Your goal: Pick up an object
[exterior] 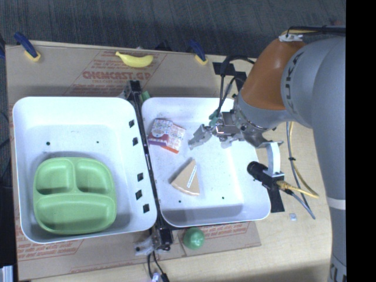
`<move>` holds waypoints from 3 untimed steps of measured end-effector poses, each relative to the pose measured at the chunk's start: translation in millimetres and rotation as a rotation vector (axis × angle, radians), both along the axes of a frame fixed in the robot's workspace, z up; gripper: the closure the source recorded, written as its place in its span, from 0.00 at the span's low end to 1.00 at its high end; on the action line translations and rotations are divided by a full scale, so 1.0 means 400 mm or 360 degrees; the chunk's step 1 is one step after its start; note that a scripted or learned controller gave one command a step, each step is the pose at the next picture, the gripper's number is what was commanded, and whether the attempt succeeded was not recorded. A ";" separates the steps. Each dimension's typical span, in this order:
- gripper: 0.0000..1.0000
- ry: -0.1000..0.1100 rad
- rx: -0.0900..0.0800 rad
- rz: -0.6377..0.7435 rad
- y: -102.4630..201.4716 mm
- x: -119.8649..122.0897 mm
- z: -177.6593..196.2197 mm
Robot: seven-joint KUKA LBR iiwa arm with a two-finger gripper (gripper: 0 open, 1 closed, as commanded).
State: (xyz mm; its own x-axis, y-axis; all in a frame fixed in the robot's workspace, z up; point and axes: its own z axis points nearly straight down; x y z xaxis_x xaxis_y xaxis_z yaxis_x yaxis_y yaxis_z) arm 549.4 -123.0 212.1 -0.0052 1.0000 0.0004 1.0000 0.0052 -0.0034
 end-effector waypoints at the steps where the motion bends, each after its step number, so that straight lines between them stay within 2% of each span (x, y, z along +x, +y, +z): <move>1: 0.00 0.0000 0.0000 0.0000 0.000 0.000 0.000; 2: 0.00 0.0000 0.0000 0.0000 0.000 0.000 0.000; 3: 0.00 -0.0001 -0.0001 0.0001 -0.039 -0.029 -0.017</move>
